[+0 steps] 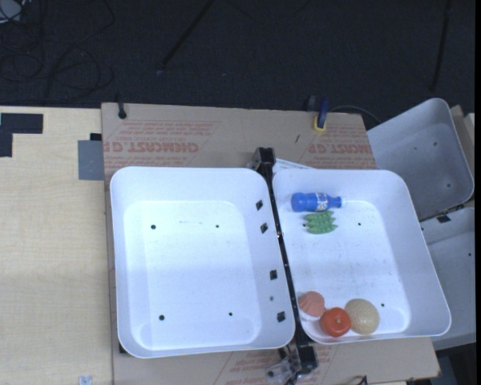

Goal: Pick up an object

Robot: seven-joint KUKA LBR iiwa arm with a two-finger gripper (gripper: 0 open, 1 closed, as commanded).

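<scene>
The gripper's state is something I cannot tell. In the right bin [421,251], a blue bottle [315,201] is lying on its side near the far wall, with a small green piece [321,223], perhaps a leafy toy, sitting just beside it. A pink ball [311,303], a red ball [335,322] and a beige ball [362,315] are clustering together at the near wall. The left bin [128,215] is sitting alongside.
</scene>
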